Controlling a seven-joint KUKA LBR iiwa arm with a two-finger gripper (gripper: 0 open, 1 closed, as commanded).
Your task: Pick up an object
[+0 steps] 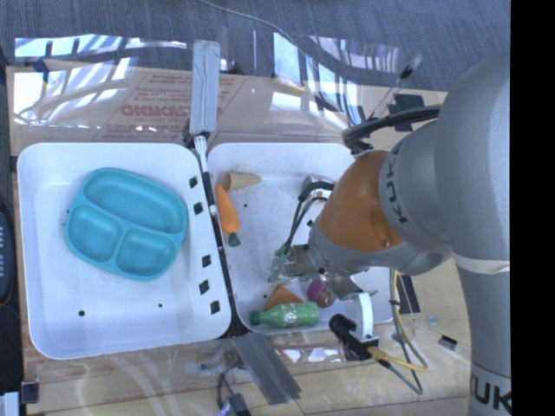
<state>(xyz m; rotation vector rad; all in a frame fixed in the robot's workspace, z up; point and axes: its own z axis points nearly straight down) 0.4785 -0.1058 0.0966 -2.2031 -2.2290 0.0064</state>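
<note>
Arm [416, 206] covers my view of the right bin's [260, 163] right half. Orange wedge [283, 297] and purple object [320, 294] partly hidden beneath it. Jaws' state unreadable.

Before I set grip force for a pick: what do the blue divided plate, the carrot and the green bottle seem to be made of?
Blue divided plate: looks like moulded plastic, matte, uniform colour with soft rounded compartment edges.
Carrot: probably a plastic toy, smooth even orange with a green tip.
Green bottle: likely plastic, slightly glossy, with a pale label; whether it is rigid or soft cannot be told.
</note>
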